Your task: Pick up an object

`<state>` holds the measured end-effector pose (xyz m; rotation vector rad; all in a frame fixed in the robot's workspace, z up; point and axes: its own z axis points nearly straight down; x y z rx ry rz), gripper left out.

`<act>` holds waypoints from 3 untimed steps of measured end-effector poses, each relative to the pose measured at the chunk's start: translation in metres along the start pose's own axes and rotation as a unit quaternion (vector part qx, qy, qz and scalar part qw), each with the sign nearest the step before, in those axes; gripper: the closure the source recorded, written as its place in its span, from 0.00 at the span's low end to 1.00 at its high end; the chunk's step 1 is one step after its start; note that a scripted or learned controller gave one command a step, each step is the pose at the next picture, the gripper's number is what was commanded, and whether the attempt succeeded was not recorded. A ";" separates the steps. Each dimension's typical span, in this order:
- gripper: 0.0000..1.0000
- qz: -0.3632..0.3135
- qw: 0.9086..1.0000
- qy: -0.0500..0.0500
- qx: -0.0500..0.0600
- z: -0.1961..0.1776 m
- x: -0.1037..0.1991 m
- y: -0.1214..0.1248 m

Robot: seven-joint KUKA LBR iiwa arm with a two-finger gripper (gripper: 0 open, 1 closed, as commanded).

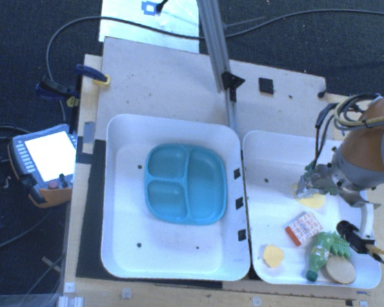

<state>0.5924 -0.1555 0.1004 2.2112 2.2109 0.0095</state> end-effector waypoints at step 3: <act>1.00 -0.004 1.000 0.003 0.004 -0.151 0.027 0.003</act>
